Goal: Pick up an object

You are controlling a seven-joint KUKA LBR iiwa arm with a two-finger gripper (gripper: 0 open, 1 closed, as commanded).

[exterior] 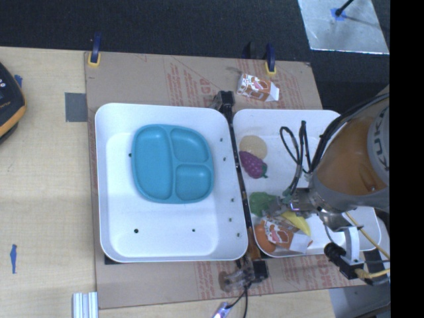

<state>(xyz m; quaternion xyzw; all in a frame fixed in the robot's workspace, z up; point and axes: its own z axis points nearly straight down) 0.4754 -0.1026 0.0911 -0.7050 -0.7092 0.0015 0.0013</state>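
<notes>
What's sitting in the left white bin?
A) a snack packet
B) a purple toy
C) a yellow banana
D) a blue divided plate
D: the blue plate, with its three compartments, lies in the left bin; the purple toy and the yellow piece are in the right bin, and a snack packet lies on the cardboard behind the bins.

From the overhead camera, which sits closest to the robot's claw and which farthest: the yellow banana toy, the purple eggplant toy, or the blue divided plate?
Measured from the gripper in the right bin:
1. Yellow banana toy, right beside it, toward the bin's near edge.
2. Purple eggplant toy, in the same bin, up and to the left.
3. Blue divided plate, across in the left bin.
</notes>
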